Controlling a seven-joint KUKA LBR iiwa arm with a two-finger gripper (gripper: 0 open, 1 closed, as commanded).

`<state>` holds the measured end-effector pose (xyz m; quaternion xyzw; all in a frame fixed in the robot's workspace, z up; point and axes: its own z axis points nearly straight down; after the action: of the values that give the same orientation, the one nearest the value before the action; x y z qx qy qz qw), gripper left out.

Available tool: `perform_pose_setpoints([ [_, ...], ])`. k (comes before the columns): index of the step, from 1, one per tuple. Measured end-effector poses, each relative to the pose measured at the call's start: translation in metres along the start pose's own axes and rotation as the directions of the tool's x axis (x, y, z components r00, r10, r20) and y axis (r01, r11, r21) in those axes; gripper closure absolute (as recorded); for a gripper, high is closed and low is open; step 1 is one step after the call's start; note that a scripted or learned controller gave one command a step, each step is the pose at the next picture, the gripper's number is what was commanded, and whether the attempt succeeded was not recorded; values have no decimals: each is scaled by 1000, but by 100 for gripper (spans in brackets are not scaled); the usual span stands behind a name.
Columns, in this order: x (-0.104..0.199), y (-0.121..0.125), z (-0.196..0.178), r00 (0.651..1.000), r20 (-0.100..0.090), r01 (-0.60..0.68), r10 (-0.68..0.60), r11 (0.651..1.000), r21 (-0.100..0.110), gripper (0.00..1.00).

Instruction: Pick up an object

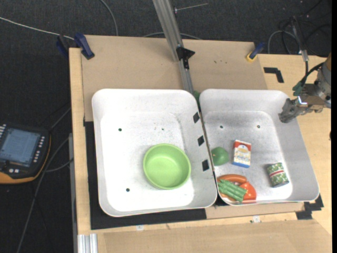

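Observation:
The right bin (pixel 295 141) holds a small red and white carton (pixel 242 154), a green ball (pixel 219 155), a green patterned can (pixel 277 174) and a red plate with green and orange vegetables (pixel 236 188). A light green bowl (pixel 166 166) rests in the left bin (pixel 113 141). My gripper (pixel 289 111) hangs over the right bin's upper right rim, well above and right of the carton, with nothing seen in it.
The wooden bench (pixel 137 62) stretches behind the bins. A metal pole (pixel 169 22) slants down to the gap between the bins. Blue clamps (pixel 83 45) sit at the bench's back corners. A teach pendant (pixel 21 149) lies off the bench at left.

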<state>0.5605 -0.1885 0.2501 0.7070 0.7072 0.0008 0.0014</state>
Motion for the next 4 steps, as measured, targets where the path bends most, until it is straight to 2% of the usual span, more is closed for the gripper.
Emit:
perform_pose_setpoints([
  [1,54,7,9,1000,-1,2,-2,1000,3,100],
  [3,150,14,-4,1000,-1,2,-2,1000,2,100],
  [4,196,4,-2,1000,-1,1,-1,1000,3,100],
])
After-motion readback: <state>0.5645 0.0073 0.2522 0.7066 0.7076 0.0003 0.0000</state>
